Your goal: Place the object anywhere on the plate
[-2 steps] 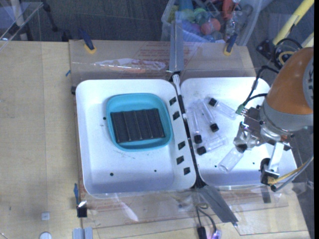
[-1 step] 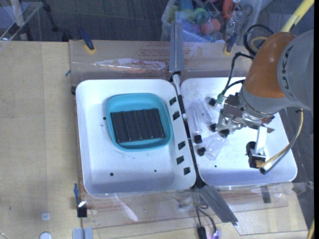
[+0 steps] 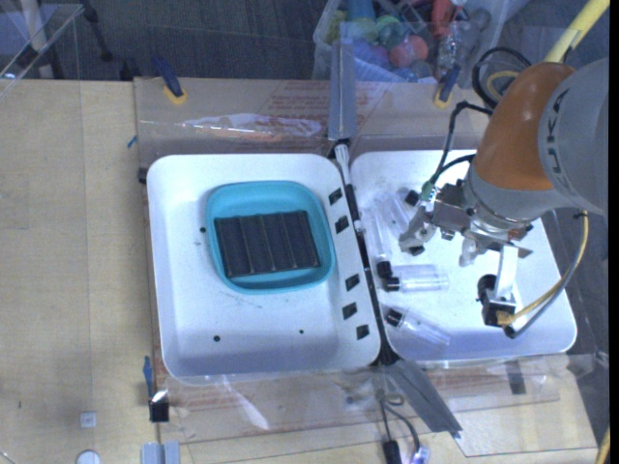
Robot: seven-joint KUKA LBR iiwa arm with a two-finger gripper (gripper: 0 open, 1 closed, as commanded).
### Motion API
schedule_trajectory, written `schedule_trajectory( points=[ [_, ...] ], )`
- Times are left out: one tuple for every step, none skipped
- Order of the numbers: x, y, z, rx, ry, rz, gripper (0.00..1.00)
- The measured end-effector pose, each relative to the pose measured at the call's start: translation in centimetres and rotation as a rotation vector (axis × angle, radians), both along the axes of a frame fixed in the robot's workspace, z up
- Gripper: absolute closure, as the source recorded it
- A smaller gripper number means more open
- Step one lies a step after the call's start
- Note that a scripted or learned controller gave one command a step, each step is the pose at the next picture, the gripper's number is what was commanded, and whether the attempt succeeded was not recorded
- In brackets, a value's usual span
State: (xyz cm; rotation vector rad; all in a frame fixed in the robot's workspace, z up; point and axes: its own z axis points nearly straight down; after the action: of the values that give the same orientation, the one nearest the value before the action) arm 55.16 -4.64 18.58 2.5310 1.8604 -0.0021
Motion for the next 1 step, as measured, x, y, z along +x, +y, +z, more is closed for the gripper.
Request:
schedule_trajectory(
  points=[
    [3.65, -4.56, 1.60, 0.001, 0.001, 0.005, 0.00]
  ],
)
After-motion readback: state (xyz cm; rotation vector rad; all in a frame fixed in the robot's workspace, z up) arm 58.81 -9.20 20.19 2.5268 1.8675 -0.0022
